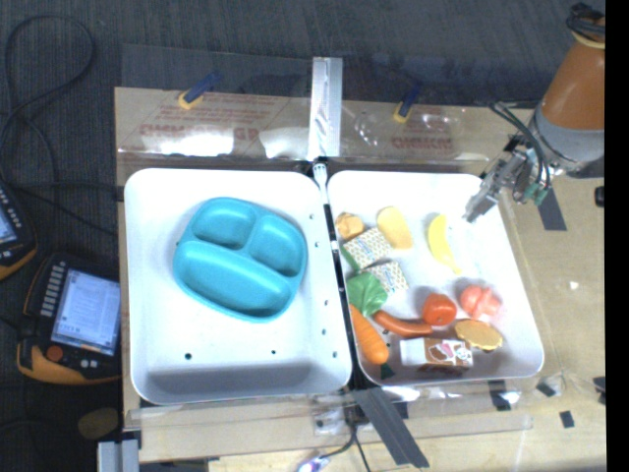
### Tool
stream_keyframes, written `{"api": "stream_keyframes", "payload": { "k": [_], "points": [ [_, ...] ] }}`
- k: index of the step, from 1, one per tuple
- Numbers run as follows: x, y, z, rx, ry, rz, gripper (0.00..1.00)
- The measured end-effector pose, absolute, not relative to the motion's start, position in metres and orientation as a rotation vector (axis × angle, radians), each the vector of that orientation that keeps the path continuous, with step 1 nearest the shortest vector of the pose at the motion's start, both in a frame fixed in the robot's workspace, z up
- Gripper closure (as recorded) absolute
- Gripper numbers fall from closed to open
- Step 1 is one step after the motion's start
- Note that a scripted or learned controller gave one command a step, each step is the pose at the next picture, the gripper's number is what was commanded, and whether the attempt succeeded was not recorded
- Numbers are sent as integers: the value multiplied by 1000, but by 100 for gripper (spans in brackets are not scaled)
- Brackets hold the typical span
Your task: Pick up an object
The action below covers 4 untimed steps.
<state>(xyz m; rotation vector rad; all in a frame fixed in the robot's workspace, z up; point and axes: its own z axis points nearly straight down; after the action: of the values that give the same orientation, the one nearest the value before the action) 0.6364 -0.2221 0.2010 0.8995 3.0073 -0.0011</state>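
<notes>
My gripper [478,207] hangs at the far right corner of the right bin [526,308], above bare white floor, and nothing shows in it. A yellow banana [442,241] lies just to its left and nearer the camera. Further left sit a yellow pear-like fruit [395,226] and an orange pastry [349,226]. Along the bin's near side lie a tomato [439,309], a pink peach [480,299], a burger [479,334], a carrot [369,340] and a red chili [398,323].
The left bin [147,352] holds a blue divided plate [241,256]. Two patterned boxes [366,248] and a green leafy toy [366,291] crowd the right bin's left side. A small printed box [447,353] lies at its near edge. A tablet [84,313] rests off the bench at left.
</notes>
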Motion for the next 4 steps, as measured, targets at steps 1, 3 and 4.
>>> {"api": "stream_keyframes", "payload": {
  "k": [1, 3, 4],
  "points": [
    [569, -202, 140, 842, 3026, -4, 100],
    [571, -138, 98, 2128, 2313, -3, 100],
    [514, -187, 248, 2314, 2123, -7, 100]
  ]
}}
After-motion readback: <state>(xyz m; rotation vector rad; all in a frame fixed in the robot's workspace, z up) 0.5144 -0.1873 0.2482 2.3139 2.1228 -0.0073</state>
